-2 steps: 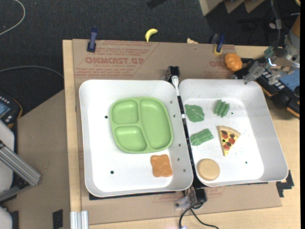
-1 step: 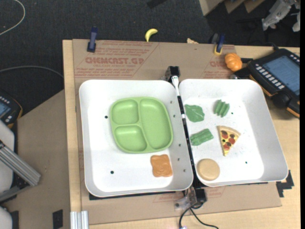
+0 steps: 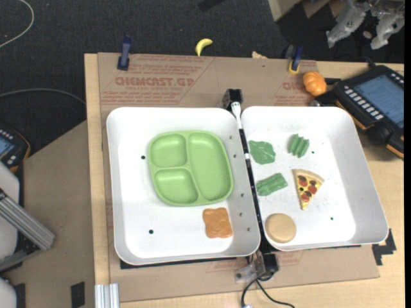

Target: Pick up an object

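The right bin holds a pizza slice, a round tan biscuit and three green leafy pieces. In the left bin lie a green divided plate and an orange square toy. My gripper hangs at the top right corner, well beyond the bins and above the floor past the bench. Its two fingers stand apart, open, with nothing between them.
A black teach pendant lies by the right bin's far right corner. A small orange fruit and a yellow banana toy sit on the cardboard behind the bins. Blue clamps grip the board's back edge.
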Action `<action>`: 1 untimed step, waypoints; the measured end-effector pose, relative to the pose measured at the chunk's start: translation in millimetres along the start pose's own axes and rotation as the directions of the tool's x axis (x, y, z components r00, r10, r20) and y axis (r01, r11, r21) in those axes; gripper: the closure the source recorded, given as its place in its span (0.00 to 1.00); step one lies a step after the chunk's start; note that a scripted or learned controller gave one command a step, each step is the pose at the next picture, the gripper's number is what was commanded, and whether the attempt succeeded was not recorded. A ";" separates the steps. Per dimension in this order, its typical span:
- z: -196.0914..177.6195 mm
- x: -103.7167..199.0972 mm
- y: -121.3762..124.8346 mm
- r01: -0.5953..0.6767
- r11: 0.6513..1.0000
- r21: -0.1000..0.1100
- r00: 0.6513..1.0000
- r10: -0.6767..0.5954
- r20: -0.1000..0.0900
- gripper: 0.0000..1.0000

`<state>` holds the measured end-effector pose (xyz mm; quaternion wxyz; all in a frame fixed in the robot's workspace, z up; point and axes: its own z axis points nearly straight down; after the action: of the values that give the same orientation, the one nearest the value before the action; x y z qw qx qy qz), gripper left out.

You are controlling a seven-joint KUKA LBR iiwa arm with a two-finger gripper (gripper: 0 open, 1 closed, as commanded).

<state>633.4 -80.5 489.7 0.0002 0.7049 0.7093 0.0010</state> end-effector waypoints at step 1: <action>-49.1 84.6 -14.6 0.002 1.000 -0.007 1.000 -0.002 0.000 0.00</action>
<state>618.2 4.0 538.8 0.0027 0.7043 0.7099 0.0034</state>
